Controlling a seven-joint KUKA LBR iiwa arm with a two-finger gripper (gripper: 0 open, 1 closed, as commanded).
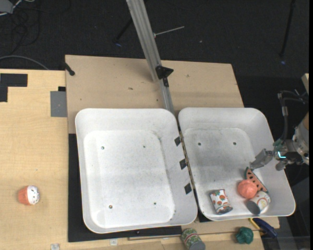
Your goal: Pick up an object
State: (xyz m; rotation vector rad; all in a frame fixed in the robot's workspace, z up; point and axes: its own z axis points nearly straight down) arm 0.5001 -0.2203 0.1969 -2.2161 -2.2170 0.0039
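Several small objects lie in the front right corner of the right bin point(219, 119): a printed can point(219, 201) on its side, an orange-red ball point(245, 189), an orange patterned piece point(254, 177) just behind the ball, and a white and grey cup point(258, 202) on its side. My gripper point(270, 162) hangs over the bin's right rim, a little behind and to the right of the ball. It is open, with one grey finger point(259, 159) pointing toward the pile and nothing between the fingers.
The left bin point(79, 126) adjoins the right one. A red and white round toy point(28, 195) lies on the wooden table at far left. In front of the right bin sit a can point(191, 238), a green lump point(244, 235) and a blue-yellow item point(262, 226). A metal rail point(146, 35) slants at the back.
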